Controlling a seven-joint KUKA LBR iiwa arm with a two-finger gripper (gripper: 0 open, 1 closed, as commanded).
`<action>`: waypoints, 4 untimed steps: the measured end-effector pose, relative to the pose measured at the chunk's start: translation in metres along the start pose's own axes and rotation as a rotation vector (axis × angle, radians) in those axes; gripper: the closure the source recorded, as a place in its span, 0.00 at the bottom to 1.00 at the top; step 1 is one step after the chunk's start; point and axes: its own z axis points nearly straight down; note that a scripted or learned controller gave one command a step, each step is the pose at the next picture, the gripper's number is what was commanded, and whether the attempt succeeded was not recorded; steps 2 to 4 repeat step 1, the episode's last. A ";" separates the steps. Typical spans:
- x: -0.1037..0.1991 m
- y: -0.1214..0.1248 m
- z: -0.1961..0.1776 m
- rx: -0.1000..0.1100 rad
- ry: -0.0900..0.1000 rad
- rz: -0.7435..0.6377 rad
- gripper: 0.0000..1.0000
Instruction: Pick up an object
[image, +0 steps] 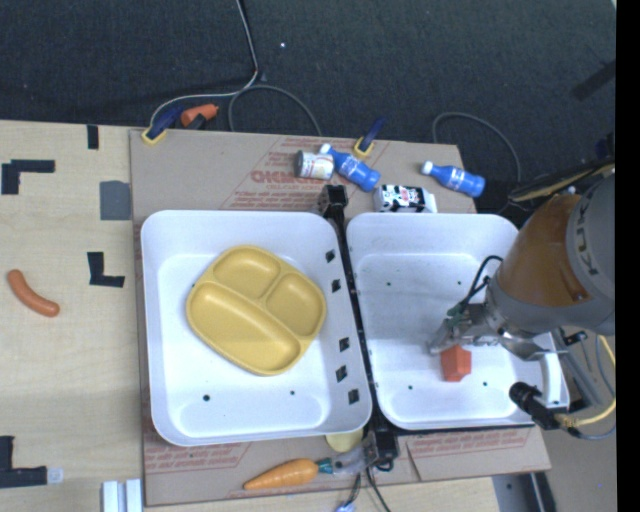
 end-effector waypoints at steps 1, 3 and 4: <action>0.056 0.012 -0.044 0.006 0.008 -0.008 1.00; 0.056 0.012 -0.044 0.006 0.008 -0.008 1.00; 0.056 0.012 -0.044 0.006 0.008 -0.008 1.00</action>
